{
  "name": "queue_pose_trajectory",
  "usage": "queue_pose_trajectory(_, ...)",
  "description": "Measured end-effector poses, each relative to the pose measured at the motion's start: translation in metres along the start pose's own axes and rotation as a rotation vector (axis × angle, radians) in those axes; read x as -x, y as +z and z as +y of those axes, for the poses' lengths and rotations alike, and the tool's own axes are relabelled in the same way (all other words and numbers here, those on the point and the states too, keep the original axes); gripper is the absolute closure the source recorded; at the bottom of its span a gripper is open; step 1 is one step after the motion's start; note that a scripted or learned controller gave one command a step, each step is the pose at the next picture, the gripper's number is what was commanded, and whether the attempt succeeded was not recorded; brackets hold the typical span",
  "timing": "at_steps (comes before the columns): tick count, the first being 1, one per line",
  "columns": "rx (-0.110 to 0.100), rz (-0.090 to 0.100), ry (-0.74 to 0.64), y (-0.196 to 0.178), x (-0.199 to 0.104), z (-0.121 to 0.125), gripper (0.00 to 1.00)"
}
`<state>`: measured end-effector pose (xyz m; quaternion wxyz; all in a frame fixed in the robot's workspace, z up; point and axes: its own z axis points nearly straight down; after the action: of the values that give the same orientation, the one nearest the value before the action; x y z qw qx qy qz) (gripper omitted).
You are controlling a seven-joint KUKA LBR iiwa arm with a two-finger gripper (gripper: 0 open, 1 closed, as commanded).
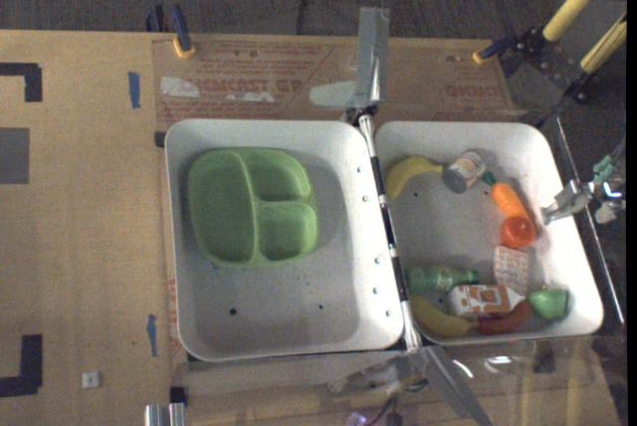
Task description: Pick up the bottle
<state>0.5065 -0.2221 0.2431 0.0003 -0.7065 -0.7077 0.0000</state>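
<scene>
Camera view, looking down, shows the gripper (pixel 575 203) at the right rim of the right bin (pixel 438 140). I cannot tell if it is apart or together, and I see nothing in it.

Just beside the gripper, inside the bin, is an orange carrot toy (pixel 514 213). A little farther off, toward the far side of the bin, lie a small grey can (pixel 464 170) and a yellow banana (pixel 410 175). Down from the gripper, at the near side of the bin, sit a small white packet with red spots (pixel 511 265), a green toy (pixel 549 302) and a little carton (pixel 485 299).

The bottle (pixel 439 278) is green and see-through. It lies on its side near the bin's left wall, well apart from the gripper, with another banana (pixel 443 319) just under it.

Across the middle wall is the left bin (pixel 269 334) with a green plate (pixel 253 206) that has three parts.

The job looks like it has not begun. The bottle is not picked up. The gripper has to cross the bin, go down and grab it.

The cardboard (pixel 259 81) behind the bins has red writing, but it is too faint to read. The carton's label is too small to read.
</scene>
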Motion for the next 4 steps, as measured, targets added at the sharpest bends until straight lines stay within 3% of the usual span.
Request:
queue_pose_trajectory(1, 0.004, -0.001, 0.041, 0.116, -0.099, -0.022, 0.00)
queue_pose_trajectory(2, 0.001, -0.001, 0.347, 0.113, -0.047, -0.027, 0.00)
queue_pose_trajectory(3, 0.000, -0.001, 0.381, 0.074, -0.033, -0.006, 0.00)
queue_pose_trajectory(4, 0.006, 0.001, 0.679, 0.155, -0.044, -0.025, 0.00)
